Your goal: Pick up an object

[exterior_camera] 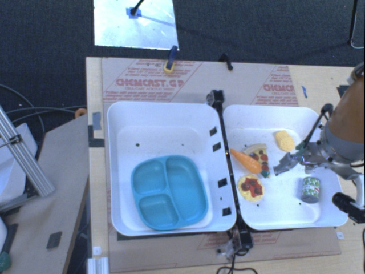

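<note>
1. Toys for picking lie gathered in the right-hand shallow white plastic bin (268, 224): an orange plastic carrot (245, 161) resting against a toy pizza slice (258, 153), a small round pizza with red dots (251, 188), a yellow lumpy corn-like piece (284, 140) and a small grey-green tin can (310, 189) standing upright.
2. We see the grey two-finger jaws (282, 166) reaching in from the right, low over the bin floor — just beside the carrot and pizza slice, nothing between them.
3. Whether they are spread or closed we cannot tell; the fingers blur together at this angle.
4. We judge the carrot the likely target, since the jaws point straight at it.
5. The left white bin (122, 153) holds a blue three-compartment plastic tray (169, 192) — presumably a drop-off spot, well apart on the counter (148, 76).
</note>
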Tool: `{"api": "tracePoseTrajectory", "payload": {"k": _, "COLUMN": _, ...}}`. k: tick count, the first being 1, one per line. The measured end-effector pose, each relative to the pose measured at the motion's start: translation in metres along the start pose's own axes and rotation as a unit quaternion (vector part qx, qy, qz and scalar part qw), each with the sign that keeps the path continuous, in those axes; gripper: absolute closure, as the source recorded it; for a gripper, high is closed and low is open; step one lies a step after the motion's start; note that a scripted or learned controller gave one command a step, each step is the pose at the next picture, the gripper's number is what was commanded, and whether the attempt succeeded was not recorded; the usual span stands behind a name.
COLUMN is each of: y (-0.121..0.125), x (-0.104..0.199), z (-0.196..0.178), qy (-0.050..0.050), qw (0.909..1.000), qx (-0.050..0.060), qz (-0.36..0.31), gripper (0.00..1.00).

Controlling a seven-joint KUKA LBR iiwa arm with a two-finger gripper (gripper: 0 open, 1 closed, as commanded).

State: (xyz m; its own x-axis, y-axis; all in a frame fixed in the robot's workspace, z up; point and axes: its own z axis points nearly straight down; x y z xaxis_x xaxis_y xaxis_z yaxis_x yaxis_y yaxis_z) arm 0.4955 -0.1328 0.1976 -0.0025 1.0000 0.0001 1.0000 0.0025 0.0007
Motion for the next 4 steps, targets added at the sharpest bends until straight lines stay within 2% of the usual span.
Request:
{"api": "tracePoseTrajectory", "payload": {"k": 1, "y": 0.056, "x": 0.046, "z": 0.118, "qy": 0.0, "qw": 1.0, "qx": -0.001, "qz": -0.003, "gripper": 0.0}}
{"api": "tracePoseTrajectory", "payload": {"k": 2, "y": 0.056, "x": 0.043, "z": 0.102, "qy": 0.0, "qw": 1.0, "qx": -0.002, "qz": 0.0, "gripper": 1.0}}
{"api": "tracePoseTrajectory", "payload": {"k": 3, "y": 0.051, "x": 0.14, "z": 0.008, "qy": 0.002, "qw": 1.0, "qx": -0.004, "qz": -0.006, "gripper": 1.0}}
{"api": "tracePoseTrajectory", "payload": {"k": 4, "y": 0.1, "x": 0.085, "z": -0.029, "qy": -0.002, "qw": 1.0, "qx": -0.004, "qz": 0.002, "gripper": 1.0}}
